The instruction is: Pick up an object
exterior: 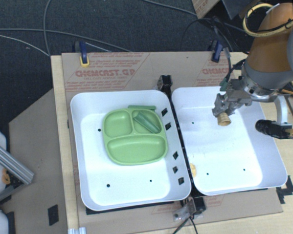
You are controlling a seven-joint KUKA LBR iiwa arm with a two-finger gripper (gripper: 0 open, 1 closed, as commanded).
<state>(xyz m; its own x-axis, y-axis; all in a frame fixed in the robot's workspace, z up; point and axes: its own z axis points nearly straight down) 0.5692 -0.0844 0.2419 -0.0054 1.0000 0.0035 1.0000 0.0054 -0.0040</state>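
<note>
My gripper (223, 114) hangs over the upper middle of the right bin (248, 182), reaching in from the right. A small tan wooden piece (224, 119) sits between its fingertips, and the fingers are shut on it. In the left bin (91, 180) lies a light green divided plate (133, 149). A darker green flat piece (147, 121) rests in the plate's upper right compartment and sticks out past its rim.
A tiny yellowish bit (192, 171) lies on the right bin's left rim, by the black clips (174, 152) along the divider between the bins. The cardboard bench top (109, 67) surrounds both bins, with blue clamps (84, 53) at its far edge.
</note>
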